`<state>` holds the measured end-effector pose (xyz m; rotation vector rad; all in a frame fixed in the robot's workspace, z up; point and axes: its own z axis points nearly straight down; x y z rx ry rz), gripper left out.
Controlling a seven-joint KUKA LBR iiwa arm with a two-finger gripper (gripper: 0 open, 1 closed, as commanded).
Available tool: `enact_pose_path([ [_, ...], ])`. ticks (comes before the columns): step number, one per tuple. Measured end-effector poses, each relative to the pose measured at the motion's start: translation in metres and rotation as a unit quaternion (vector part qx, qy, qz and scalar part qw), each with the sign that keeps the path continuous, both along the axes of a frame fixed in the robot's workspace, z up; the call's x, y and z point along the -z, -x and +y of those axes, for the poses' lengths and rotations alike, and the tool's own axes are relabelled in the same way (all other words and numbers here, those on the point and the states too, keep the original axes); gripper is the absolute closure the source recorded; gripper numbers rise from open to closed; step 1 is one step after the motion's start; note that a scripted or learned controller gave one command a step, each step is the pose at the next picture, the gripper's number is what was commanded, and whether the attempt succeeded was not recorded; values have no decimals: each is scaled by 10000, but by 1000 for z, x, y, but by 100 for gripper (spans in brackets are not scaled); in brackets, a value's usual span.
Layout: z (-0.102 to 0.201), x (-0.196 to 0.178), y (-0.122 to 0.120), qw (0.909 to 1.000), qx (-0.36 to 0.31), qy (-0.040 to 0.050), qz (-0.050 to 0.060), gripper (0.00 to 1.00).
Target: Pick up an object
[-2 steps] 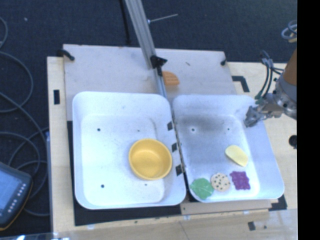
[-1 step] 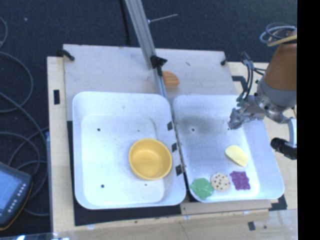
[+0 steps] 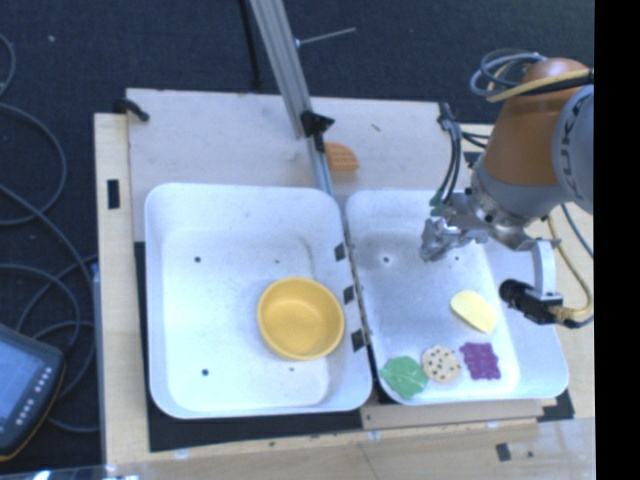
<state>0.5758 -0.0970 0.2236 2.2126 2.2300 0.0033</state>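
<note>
A light wooden bench [image 3: 215,138] is seen across the middle of the frame, and two shallow white bins are borne on it side by side. The left bin [image 3: 190,228] takes up the centre-left of the frame, and the right bin [image 3: 400,288] lies against it at centre-right. The grey arm [image 3: 530,148], with its orange band, is seen at the upper right of the frame, reaching down over the upper part of the right bin. A slanted metal post [image 3: 285,68] is seen running from the top centre down to the seam between the bins. A yellow bowl [image 3: 300,318] is set upright in the lower right part of the left bin. Near the lower right corner of the right bin a pale yellow piece [image 3: 474,310] is seen, and below it a row is formed along the bottom edge by a green round piece [image 3: 404,376], a speckled cookie [image 3: 440,364] and a purple piece [image 3: 481,360]. The gripper [image 3: 437,240] is held above the bare upper floor of the right bin, well apart from these objects; nothing is seen between its tips, and whether they are spread or pressed together cannot be told.
</note>
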Motion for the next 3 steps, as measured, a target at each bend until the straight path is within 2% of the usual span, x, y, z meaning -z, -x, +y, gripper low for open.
enact_pose_path([
  [2,104,-3,13,10000,4,-2,8,100],
  [3,157,4,11,10000,0,-1,4,100],
])
